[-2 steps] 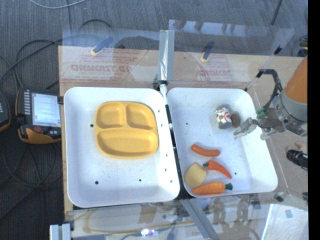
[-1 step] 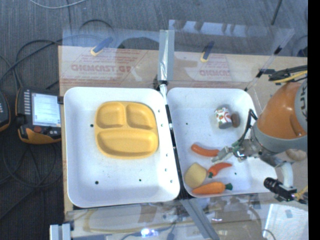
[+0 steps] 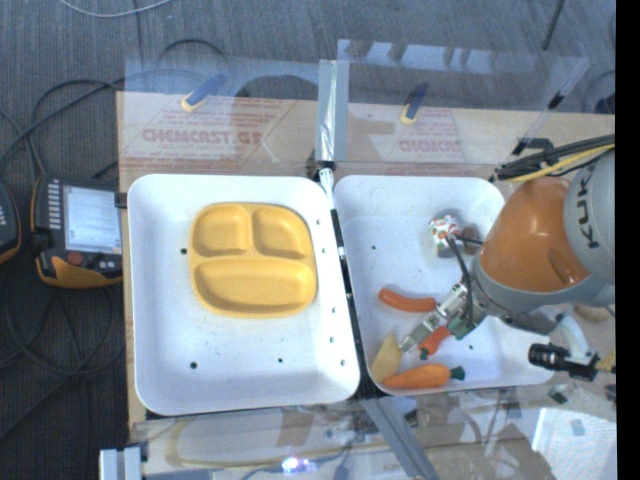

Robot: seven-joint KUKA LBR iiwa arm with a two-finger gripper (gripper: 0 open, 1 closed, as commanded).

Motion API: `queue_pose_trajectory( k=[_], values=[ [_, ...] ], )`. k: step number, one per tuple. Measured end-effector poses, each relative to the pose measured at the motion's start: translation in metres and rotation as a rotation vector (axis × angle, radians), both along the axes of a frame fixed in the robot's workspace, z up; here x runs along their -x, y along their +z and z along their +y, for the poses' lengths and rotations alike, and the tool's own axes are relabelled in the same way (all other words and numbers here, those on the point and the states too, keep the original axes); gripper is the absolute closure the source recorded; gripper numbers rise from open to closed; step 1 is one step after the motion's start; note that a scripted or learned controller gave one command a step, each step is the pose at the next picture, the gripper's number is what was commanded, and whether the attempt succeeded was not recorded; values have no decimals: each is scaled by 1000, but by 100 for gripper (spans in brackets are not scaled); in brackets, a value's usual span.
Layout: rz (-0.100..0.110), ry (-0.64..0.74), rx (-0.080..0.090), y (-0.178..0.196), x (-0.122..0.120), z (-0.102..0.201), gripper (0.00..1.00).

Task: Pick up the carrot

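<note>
Grey carpet surrounds the counter with its two bins. In the right bin (image 3: 480,193) the carrot (image 3: 418,376) lies against the near wall, beside a yellow wedge (image 3: 386,356). Just above it hovers the gripper (image 3: 425,330); open or clenched, I cannot tell. Descending there could catch the wedge or the sausage (image 3: 407,300) instead.

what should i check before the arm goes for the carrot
1. Carrot located: ok, lying at the near edge of the right bin.
2. Gripper over the carrot: not ok, it sits above and to its right.
3. Carrot free of neighbours: not ok, a yellow wedge touches its left end.
4. Mix-up risk: not ok, an orange sausage-like piece lies nearby.
5. Carrot between the fingers: not ok, it lies on the bin floor.
6. Yellow tray out of the way: ok, in the left bin.
</note>
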State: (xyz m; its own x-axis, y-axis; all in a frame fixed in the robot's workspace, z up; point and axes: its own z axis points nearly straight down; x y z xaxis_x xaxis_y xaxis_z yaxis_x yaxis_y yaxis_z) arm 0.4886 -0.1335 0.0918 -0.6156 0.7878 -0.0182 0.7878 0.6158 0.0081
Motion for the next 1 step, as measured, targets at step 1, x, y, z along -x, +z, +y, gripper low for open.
queue_pose_trajectory(
  k=[1],
  values=[
    [-3,2,-4,10,-2,2,100]
  ],
)
